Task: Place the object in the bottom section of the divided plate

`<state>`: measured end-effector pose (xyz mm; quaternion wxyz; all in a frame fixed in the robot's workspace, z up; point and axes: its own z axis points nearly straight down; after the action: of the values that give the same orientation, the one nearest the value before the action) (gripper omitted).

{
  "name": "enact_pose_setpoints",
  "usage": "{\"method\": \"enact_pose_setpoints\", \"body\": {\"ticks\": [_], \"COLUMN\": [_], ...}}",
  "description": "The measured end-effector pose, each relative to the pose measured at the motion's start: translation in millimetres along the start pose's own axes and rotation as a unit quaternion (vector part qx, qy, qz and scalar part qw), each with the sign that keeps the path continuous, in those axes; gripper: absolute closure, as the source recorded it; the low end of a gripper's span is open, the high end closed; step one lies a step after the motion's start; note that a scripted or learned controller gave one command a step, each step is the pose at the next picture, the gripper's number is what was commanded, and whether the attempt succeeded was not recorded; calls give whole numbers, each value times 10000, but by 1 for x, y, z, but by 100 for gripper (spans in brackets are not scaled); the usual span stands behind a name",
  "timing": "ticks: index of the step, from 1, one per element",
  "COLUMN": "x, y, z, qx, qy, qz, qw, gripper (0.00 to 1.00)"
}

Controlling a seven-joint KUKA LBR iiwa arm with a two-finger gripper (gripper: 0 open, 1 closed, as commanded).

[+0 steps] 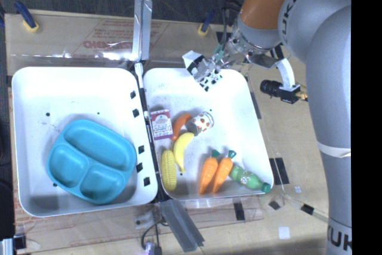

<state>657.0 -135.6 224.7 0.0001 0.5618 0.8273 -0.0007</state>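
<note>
The arm's two-finger gripper (206,73) was seen above the right white bin (250,122) at its twelve o'clock rim; its opening could not be told. The blue three-section plastic plate (91,160) was seen lying in the left white bin (36,92), toward six o'clock.

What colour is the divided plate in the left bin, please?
The divided plastic plate is light blue, seen in the camera view.

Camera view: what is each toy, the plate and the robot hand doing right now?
Blue plastic divided plate: lying in the left white bin, nothing on it.
Yellow toy banana: lying in the right white bin.
Two orange toy carrots: side by side.
Green toy bottle: on its side.
Gripper: above the right bin's far edge.
</note>
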Motion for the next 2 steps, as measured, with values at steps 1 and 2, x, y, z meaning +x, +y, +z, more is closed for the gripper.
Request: {"method": "enact_pose_setpoints", "body": {"ticks": [1,2], "x": [64,161], "y": [25,24], "z": [22,10], "qx": [14,18], "qy": [12,10], "qz": [-667,-835], "qw": [9978,9965], "gripper": [100,100]}}
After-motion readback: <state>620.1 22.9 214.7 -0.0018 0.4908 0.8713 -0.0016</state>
